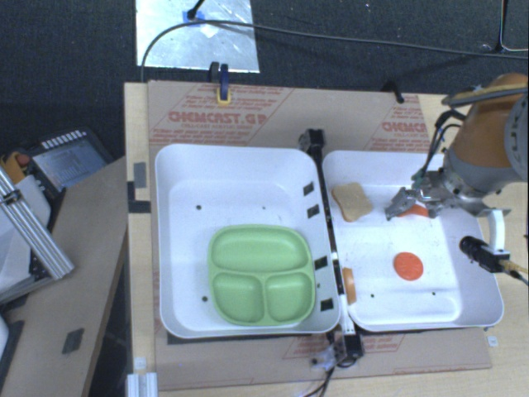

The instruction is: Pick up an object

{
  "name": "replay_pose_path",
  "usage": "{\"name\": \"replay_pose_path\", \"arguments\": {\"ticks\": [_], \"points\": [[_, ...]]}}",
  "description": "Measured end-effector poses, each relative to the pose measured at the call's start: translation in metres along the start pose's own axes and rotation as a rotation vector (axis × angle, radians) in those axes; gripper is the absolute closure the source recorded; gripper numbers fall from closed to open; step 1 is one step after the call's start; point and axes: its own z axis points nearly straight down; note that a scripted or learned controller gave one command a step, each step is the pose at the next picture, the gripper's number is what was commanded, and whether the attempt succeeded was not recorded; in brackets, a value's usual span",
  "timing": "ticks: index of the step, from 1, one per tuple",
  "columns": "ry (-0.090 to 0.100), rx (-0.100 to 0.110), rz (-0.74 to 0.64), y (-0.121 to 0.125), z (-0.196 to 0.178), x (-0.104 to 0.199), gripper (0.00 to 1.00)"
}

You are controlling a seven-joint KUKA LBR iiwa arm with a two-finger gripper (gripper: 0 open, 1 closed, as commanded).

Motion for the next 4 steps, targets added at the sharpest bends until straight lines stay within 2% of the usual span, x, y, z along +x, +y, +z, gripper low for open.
{"name": "replay_pose_path", "arguments": {"ticks": [1,2,3,4], "points": [[0.0,-0.001,0.0,0.0,0.052,0.001,0.0],[-0.002,-0.007,-0.001,0.001,0.038,0.0,1.0],[-0.003,-0.01,0.001,-0.004,-0.014,-0.008,1.0],[-0.003,-0.011,-0.003,0.003,-0.06,-0.008,1.0]]}}
